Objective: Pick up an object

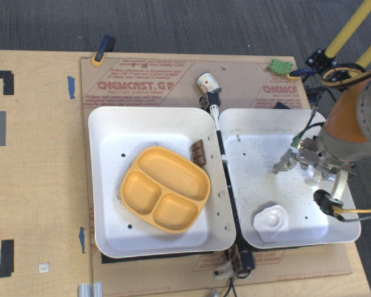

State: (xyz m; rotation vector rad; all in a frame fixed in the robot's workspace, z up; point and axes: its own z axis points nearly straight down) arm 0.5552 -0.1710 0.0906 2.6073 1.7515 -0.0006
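My gripper (pixel 300 163) hangs low over the right part of the right bin (pixel 247 135), below the grey wrist and the orange band (pixel 351 117). A white, round cup-like object (pixel 271 220) lies near that bin's front edge, to the left of and in front of the gripper and apart from it. In the left bin (pixel 111 135) a yellow divided plate (pixel 166 189) lies flat. A small brown bar (pixel 198 153) rests next to the plate's far right rim, close to the wall between the bins.
A white and black clamp (pixel 207 85) sits at the back where the two bins meet. A blue and yellow clip (pixel 103 48) and a green clip (pixel 281 67) hold the cardboard's back edge. Cables (pixel 337 209) loop at the right bin's right rim.
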